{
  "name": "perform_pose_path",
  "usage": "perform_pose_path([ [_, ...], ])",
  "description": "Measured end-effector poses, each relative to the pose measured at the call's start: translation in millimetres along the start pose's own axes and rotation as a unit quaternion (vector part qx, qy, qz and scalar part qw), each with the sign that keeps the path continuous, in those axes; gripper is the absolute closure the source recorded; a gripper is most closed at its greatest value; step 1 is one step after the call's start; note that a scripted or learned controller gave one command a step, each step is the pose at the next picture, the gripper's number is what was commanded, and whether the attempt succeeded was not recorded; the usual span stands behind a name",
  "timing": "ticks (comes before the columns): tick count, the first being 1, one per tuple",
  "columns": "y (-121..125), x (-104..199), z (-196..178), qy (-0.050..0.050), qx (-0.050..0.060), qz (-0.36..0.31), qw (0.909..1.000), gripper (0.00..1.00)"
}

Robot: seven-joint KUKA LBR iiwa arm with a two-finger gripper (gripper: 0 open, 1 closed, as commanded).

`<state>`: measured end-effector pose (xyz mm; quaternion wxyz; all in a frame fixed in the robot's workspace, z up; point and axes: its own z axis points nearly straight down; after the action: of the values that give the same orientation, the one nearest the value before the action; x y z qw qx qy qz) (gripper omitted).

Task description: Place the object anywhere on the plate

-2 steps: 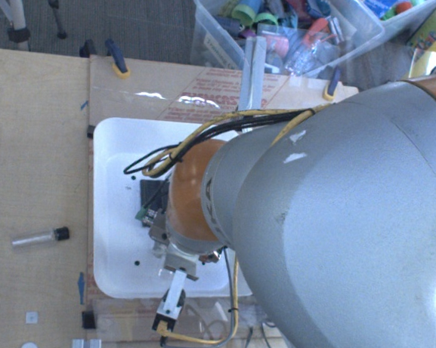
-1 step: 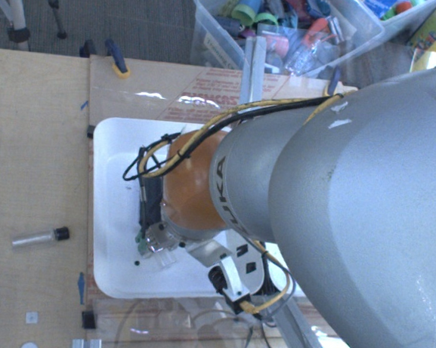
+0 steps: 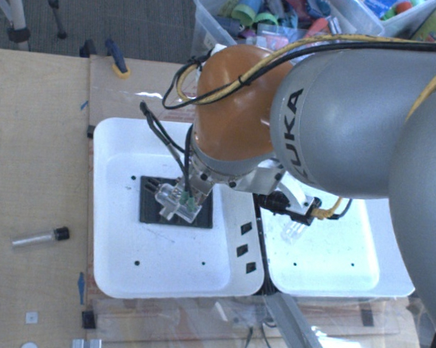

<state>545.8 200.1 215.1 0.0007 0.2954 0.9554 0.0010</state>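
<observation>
A clear tube with a black cap [image 3: 40,237] lies on the wooden bench [image 3: 30,153] well to the left of the claw [image 3: 178,201], outside both bins. The KUKA arm [image 3: 336,119], grey with an orange band [image 3: 235,106], reaches in from the right and holds its claw low over the left white bin [image 3: 111,274], directly above a dark square plate [image 3: 148,210] lying on the bin floor. Whether the claw is released or clenched cannot be told; its tip is a tangle of clear plastic and circuit board, and no separate object can be made out there or on the plate. The right white bin [image 3: 346,271] sits just beside it on the far side of the claw, under the arm's bulk. Beyond the arm, a clear tub of coloured toys [image 3: 247,13] stands at the bench's back edge. The risk from here appears to be a release that misses: the plate is small, and an object let go off-centre could bounce or slide onto the bare bin floor beside it.
</observation>
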Motion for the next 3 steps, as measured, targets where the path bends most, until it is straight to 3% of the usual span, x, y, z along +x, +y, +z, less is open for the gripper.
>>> perform_pose_path([
  [1, 63, -50, -7, -0.001, 0.0, 0.137, 0.9905, 1.0],
  [2, 35, -18, -23, 0.0, 0.003, 0.443, 0.8965, 1.0],
  [3, 9, 9, -15, -0.001, 0.004, 0.668, 0.7444, 1.0],
])
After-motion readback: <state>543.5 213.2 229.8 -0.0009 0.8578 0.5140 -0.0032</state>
